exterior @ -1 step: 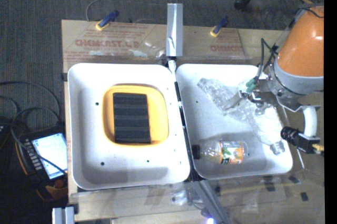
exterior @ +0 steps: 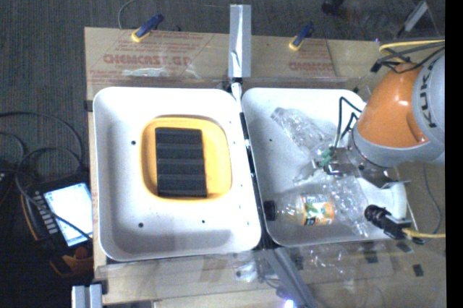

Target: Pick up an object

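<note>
A clear plastic bottle (exterior: 312,210) with an orange-and-green label and a dark cap lies on its side near the front of the right bin (exterior: 264,155). Another crumpled clear bottle (exterior: 298,127) lies toward the back of that bin. My gripper (exterior: 327,163) reaches down into the right bin between the two bottles, just above the labelled one. The orange band of the arm (exterior: 394,115) hangs over the bin's right side. A yellow tray with a black ribbed block (exterior: 181,160) sits in the left bin (exterior: 116,176).
Blue-and-yellow clamps (exterior: 147,27) (exterior: 302,35) hold the cardboard at the back. A metal upright (exterior: 239,39) stands behind the bins' divide. Cables and a tablet (exterior: 61,209) lie on the floor at left. A black fitting (exterior: 381,218) sits at the right bin's front right corner.
</note>
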Robot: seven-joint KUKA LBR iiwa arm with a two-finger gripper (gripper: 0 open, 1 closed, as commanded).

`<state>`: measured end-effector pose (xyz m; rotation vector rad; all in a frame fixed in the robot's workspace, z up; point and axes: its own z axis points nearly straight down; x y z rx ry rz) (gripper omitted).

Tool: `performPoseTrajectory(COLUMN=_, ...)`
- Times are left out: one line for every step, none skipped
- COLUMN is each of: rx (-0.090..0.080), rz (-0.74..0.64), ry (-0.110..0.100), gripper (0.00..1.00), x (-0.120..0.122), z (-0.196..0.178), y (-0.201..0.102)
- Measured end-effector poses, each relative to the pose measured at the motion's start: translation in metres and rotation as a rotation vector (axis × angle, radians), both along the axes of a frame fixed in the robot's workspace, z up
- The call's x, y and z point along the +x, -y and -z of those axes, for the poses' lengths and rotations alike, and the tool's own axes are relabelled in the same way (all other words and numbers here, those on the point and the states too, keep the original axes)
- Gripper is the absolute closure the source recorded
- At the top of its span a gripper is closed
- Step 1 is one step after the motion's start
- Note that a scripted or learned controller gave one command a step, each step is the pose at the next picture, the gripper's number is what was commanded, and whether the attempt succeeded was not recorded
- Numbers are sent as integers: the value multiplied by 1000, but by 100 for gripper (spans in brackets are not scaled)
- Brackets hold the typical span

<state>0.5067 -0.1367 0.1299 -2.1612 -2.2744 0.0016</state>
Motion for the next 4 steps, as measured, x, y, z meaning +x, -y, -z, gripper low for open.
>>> performPoseTrajectory(rx=0, rz=-22, ry=1, gripper=0, x=69, z=22, y=45)
performPoseTrajectory(rx=-2, rz=-465, ry=5, gripper=0, x=22, z=-102, y=71)
performPoseTrajectory(rx=-6, rz=-682, ry=12, gripper=0, x=-8, z=34, y=28)
performPoseTrajectory(rx=-23, rz=-478, ry=27, gripper=0, x=-16, z=33, y=21)
